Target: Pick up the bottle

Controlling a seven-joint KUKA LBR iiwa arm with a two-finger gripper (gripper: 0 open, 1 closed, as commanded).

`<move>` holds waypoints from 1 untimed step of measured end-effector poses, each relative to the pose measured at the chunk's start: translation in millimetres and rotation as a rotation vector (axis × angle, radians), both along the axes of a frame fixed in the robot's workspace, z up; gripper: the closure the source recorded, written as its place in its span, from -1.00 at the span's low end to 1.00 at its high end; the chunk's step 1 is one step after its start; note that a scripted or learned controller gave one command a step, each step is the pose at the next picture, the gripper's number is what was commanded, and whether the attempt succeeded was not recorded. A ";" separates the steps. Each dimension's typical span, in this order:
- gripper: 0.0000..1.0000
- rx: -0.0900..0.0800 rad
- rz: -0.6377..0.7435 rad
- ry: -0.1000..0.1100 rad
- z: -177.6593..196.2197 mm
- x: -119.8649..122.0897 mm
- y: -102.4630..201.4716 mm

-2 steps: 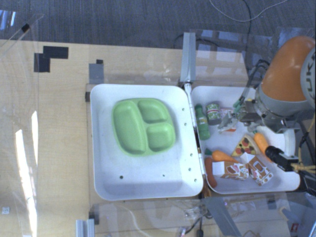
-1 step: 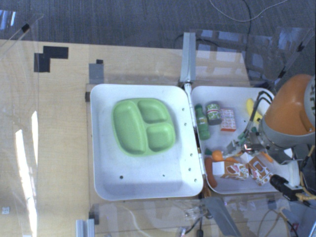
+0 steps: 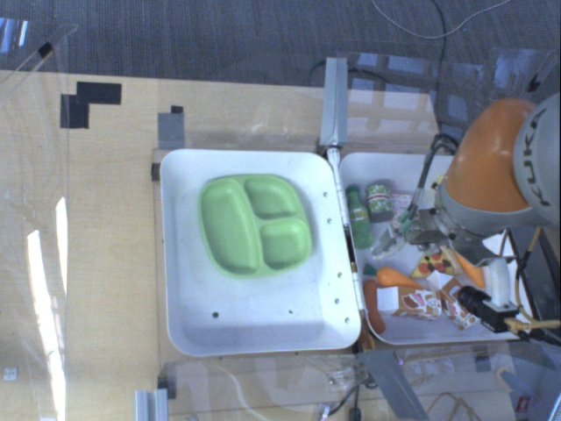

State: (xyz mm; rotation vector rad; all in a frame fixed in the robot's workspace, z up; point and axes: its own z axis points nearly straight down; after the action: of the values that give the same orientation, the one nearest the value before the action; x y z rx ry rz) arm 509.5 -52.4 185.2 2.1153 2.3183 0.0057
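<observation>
Pale wooden bench (image 3: pixel 96 261) below, bearing 2 shallow white bins side by side. Left bin (image 3: pixel 254 336) taking up the middle of the view. Right bin (image 3: pixel 399 167) crowded with small things and partly covered by the arm (image 3: pixel 491 160), grey with a broad orange band, reaching in from the right and hanging over the bin's right half. Light green plate (image 3: pixel 254 224) of 3 compartments, 1 long and 2 short, lying in the left bin's far half. Gripper (image 3: pixel 388 240) low over the right bin's middle, just right of the bottle's near end; width of opening, and any hold on a thing, impossible to tell from this angle. Black tape (image 3: pixel 96 92) in an angled patch on the bench's far left. Green bottle (image 3: pixel 357 217) lying on its side along the right bin's left wall, lengthwise from far to near, close against the rim between the 2 bins. Orange carrot (image 3: pixel 399 279) lying crosswise just on the near side of the gripper. Flat packet (image 3: pixel 422 303) printed in red and white toward the near wall, right of a reddish-brown sausage (image 3: pixel 373 310) tucked into the near left corner. Small round can (image 3: pixel 379 198) with a green label just right of the bottle's far end.
</observation>
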 end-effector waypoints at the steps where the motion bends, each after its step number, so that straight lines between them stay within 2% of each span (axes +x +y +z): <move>1: -1.00 -0.002 0.206 -0.002 42.8 -21.0 -24.2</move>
State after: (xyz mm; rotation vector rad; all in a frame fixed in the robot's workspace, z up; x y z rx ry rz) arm 488.4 -76.6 228.0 1.8643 2.5212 0.0058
